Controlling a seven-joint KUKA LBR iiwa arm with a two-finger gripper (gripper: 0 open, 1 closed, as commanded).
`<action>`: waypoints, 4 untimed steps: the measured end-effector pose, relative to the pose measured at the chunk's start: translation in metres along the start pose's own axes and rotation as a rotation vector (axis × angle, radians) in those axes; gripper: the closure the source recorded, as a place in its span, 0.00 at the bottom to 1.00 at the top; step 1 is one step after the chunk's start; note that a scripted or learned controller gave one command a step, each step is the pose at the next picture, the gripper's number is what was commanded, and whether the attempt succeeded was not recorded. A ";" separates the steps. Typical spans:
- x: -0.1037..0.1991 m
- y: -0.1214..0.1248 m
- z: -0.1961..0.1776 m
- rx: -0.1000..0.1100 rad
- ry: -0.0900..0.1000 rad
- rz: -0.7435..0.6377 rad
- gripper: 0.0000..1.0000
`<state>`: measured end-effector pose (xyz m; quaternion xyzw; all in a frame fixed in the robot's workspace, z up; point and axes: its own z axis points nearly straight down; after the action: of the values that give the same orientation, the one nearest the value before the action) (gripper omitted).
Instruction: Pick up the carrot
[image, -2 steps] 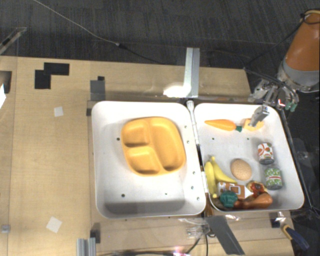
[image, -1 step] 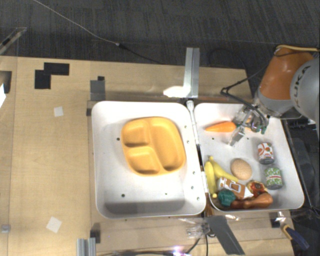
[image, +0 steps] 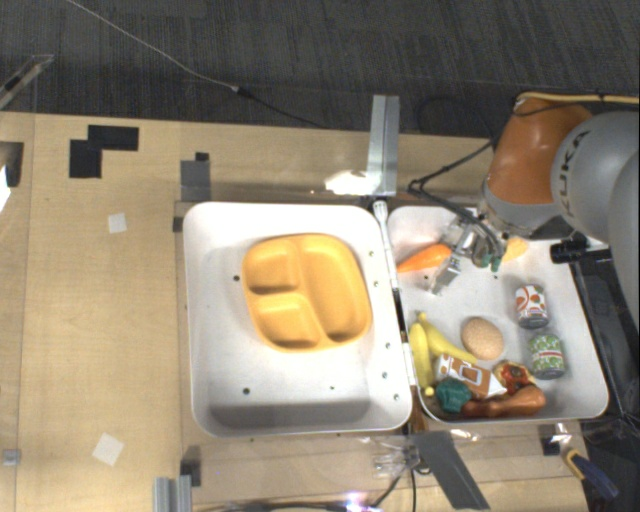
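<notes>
The orange carrot (image: 422, 258) lies in the right bin (image: 590, 385), at its upper left near the wall shared with the left bin, its thin end pointing left. My gripper (image: 458, 258) hangs low right at the carrot's thick right end, touching or nearly touching it. The grey arm with its orange band (image: 530, 160) reaches in from the upper right. The wrist hides part of the bin floor behind the carrot.
The right bin's lower half holds a banana (image: 421, 350), a tan egg-like ball (image: 482, 338), two small cans (image: 530, 305), a carton (image: 472, 376) and a brown item (image: 512, 401). A yellow divided plate (image: 303, 290) sits in the left bin (image: 215, 385).
</notes>
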<state>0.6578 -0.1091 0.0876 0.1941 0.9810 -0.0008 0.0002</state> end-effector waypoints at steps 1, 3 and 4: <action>0.026 0.018 -0.001 -0.006 -0.009 0.054 0.00; 0.023 0.022 -0.001 -0.007 -0.011 0.008 0.00; 0.019 0.018 -0.015 -0.003 -0.025 0.007 1.00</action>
<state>0.6474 -0.0851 0.1030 0.1977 0.9802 -0.0016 0.0129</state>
